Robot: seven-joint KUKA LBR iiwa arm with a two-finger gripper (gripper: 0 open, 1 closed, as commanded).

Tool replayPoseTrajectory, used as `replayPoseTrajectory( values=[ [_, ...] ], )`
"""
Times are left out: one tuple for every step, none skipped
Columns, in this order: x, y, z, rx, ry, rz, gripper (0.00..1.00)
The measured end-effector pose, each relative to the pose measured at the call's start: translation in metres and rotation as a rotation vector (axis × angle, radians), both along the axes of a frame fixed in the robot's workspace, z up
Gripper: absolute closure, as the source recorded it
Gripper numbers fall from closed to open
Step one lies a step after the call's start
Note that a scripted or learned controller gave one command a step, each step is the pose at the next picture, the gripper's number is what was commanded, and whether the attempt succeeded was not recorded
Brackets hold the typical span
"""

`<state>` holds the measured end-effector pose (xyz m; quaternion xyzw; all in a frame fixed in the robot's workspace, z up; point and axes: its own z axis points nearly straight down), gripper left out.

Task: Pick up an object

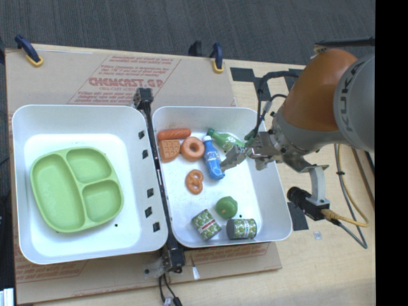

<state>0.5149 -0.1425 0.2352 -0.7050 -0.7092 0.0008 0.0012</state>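
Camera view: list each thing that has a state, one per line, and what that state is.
Gripper: low in the right bin, at the blue bottle; grasp unclear.
Blue bottle: lying flat.
Green bottle: lying, partly under the gripper.
Two cans: tipped on their sides.
Green tray: flat in the left bin.

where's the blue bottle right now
The blue plastic bottle lies in the right white bin, just right of the glazed toy doughnut, with the gripper at its right side.
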Motion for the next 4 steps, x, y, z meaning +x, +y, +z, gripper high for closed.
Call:
replayPoseTrajectory(
  values=[
    [-0.003, -0.069, -0.110, -0.001, 0.003, 0.000, 0.00],
    [0.022, -0.017, -0.144, 0.001, 0.002, 0.003, 0.00],
    [0.022, -0.018, -0.133, -0.001, 0.004, 0.006, 1.00],
    [-0.027, -0.053, -0.030, -0.002, -0.003, -0.002, 1.00]
  ],
)
